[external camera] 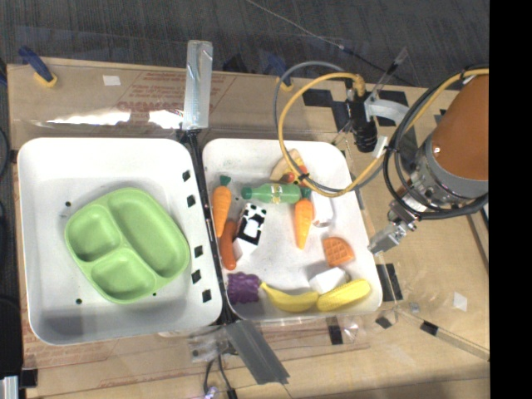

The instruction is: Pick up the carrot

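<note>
Fingers (387, 238), gap impossible to tell, hang beside the right bin (353, 169); inside, two carrots (303, 221) flank one green bottle (274, 193)

Two carrots (302, 221) lie in the right bin (353, 181); the gripper (387, 238) hangs outside its right wall.

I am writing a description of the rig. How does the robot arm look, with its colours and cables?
The arm is grey metal with a broad orange band above the wrist. Black cables loop around it, and a yellow cable curves over the right bin. The hand is a small grey metal part.
</note>
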Tool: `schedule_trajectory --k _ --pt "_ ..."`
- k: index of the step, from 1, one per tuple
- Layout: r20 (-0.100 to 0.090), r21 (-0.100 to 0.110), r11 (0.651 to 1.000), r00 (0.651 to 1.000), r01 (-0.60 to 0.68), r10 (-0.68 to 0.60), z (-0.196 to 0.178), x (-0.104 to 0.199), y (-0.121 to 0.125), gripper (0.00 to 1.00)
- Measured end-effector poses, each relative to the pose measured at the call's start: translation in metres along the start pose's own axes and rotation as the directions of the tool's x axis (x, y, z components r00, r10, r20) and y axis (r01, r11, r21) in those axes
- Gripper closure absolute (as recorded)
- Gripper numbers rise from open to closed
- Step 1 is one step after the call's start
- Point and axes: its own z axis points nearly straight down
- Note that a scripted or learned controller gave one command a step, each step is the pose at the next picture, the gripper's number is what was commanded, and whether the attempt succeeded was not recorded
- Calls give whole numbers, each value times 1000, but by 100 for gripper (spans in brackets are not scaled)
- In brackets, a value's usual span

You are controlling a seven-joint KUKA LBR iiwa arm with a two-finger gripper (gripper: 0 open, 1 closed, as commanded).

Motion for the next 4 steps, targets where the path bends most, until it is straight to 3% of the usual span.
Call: schedule_trajectory --k 1,2,3,4 --pt "2 1 1000 1000 3 -3 -9 -1 -2 100" --pt "-7 4 990 990 143 -143 -65 18 -13 100" --pt "-6 3 864 864 504 -503 -42 20 -13 100" --pt "-9 4 758 758 652 -652 -22 18 -4 100"
